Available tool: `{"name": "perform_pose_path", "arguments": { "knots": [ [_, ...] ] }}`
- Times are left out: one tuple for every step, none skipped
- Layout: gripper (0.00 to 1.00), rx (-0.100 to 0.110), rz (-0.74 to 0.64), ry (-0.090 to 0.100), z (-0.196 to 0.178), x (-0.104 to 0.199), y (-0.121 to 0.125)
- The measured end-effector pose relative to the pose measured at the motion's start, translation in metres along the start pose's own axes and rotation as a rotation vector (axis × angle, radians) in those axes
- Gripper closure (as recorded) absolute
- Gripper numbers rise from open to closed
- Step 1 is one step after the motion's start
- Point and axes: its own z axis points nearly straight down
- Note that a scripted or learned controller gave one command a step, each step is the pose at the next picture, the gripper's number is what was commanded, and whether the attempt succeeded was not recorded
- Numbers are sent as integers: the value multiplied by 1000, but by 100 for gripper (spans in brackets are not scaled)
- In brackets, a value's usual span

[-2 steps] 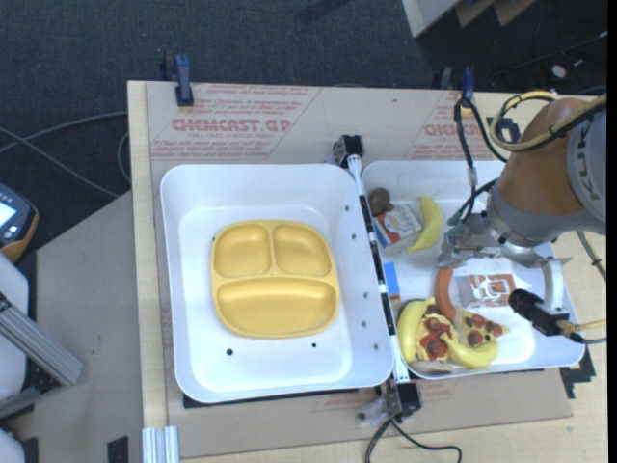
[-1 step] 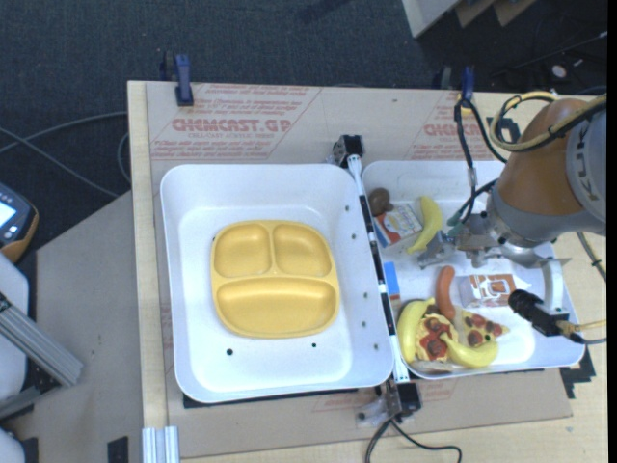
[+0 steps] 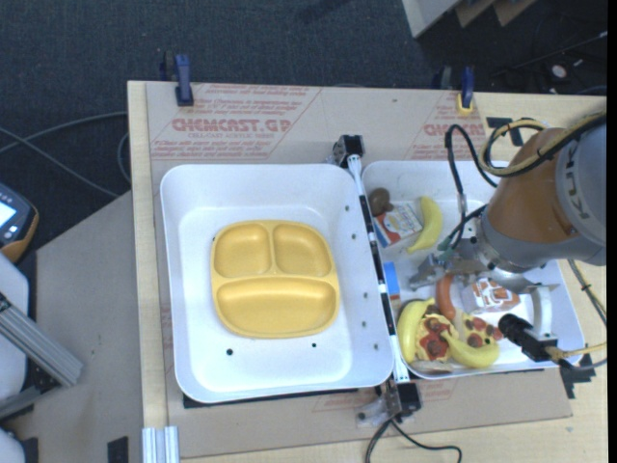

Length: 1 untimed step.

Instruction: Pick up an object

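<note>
The right bin (image 3: 569,331) holds several toy foods. A yellow banana (image 3: 430,222) lies near its back, beside a red-and-white carton (image 3: 397,226) and a small brown ball (image 3: 380,200). A reddish sausage (image 3: 445,298) lies mid-bin. At the front sit a second banana (image 3: 412,324), a pizza slice (image 3: 437,337), a third banana (image 3: 479,356) and a white-and-orange packet (image 3: 495,296). My gripper (image 3: 445,266) hangs low over the middle of this bin, just above the sausage and below the back banana. The arm's orange band (image 3: 528,205) hides the bin's right back part.
The left bin (image 3: 183,287) holds a yellow three-part plate (image 3: 275,278). A dividing rail (image 3: 371,258) with clamps runs between the two bins. Cables loop over the right bin's back edge (image 3: 482,148).
</note>
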Motion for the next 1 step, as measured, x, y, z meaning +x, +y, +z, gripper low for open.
{"name": "perform_pose_path", "arguments": {
  "knots": [
    [100,-5,1,-2,-12,0,2]
  ]
}}
